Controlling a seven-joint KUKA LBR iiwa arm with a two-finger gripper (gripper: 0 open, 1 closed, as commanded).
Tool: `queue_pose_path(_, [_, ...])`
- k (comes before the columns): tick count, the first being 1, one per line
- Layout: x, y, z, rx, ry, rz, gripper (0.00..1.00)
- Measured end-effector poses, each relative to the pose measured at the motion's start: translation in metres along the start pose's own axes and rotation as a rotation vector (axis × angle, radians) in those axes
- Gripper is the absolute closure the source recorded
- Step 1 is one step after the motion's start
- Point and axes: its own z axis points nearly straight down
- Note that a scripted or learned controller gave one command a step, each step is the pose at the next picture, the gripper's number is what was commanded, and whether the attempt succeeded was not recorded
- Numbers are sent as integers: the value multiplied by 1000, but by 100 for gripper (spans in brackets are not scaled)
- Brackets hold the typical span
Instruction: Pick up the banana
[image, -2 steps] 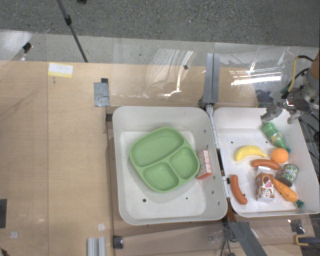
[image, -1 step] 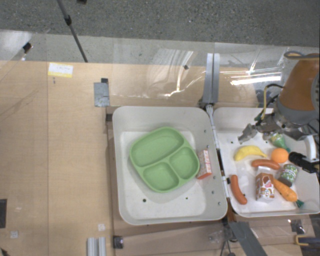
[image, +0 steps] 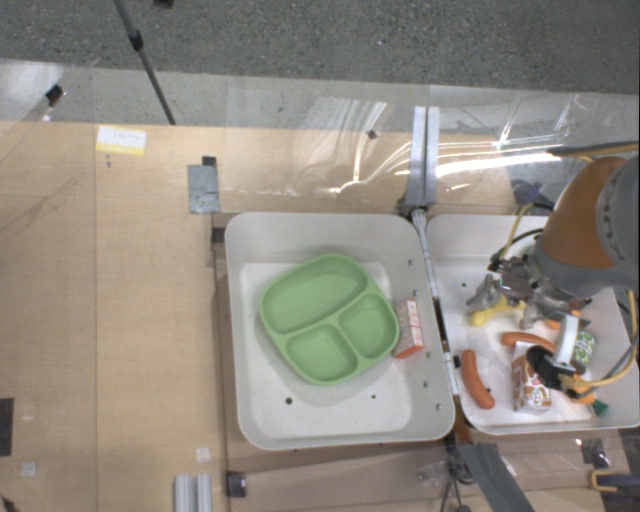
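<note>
The banana (image: 482, 316) lies in the right bin (image: 446, 262), a small yellow piece just beside the gripper (image: 497, 288), which hangs right over it; whether the jaws are spread or pinching cannot be told from here. A red sausage (image: 477, 379) and an orange carrot (image: 522, 340) lie near. The left bin (image: 240, 300) holds a green divided plate (image: 327, 318). This looks like the grasp step; next, a firm closure and a straight lift.
</note>
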Motion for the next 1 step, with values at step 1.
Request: queue_pose_path(1, [42,62,-1,-3,-1,-7,0])
